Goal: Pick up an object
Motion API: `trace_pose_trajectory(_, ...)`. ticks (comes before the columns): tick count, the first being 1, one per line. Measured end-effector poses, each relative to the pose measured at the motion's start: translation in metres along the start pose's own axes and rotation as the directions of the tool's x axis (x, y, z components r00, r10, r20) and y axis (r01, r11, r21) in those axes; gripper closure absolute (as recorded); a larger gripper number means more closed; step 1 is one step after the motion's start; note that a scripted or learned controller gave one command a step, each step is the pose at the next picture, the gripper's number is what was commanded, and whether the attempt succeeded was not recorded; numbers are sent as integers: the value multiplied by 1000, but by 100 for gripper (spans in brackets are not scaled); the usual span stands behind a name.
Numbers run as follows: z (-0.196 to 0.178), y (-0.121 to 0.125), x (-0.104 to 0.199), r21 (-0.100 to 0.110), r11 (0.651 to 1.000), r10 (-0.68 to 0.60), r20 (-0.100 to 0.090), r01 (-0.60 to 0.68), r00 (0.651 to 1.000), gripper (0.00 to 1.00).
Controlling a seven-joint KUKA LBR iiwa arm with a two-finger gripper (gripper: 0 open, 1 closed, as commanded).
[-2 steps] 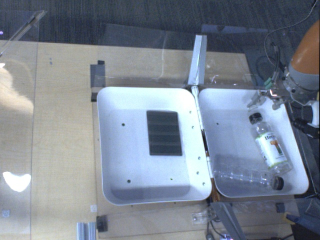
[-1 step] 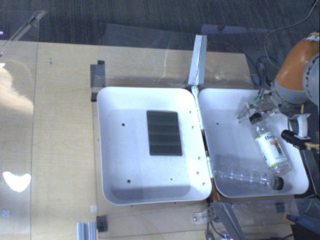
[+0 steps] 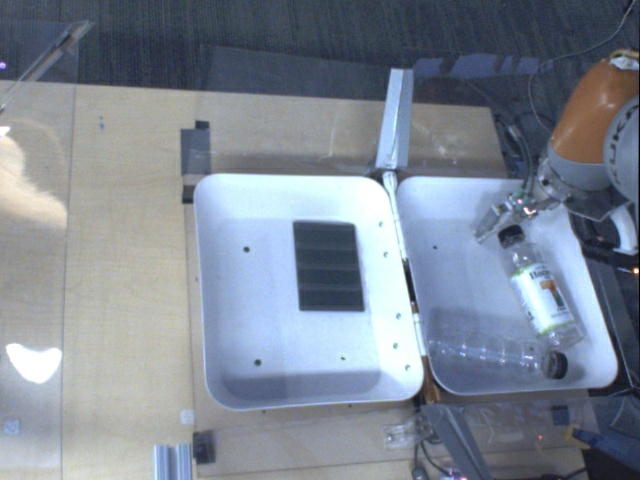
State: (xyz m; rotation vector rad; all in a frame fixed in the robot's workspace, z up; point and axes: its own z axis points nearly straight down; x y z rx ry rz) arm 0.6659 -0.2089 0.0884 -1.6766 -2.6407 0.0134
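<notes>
I'm at the approach step, gripper (image 3: 503,218) hanging just above the cap end of the small bottle (image 3: 540,293) in the right bin (image 3: 440,268), honestly can't tell its grip state, so next I'd drop and close.

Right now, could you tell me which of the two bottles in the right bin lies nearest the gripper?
The labelled bottle with the black cap: its cap end lies just below the gripper. The clear bottle lies along the bin's near wall, further away.
</notes>
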Motion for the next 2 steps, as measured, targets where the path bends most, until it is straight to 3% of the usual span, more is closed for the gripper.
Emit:
trace_pose_trajectory(1,-121,-24,16,-25,901,434,2,-434,901,0)
trace_pose_trajectory(2,2,-12,15,-24,935,353,4,-353,936,0)
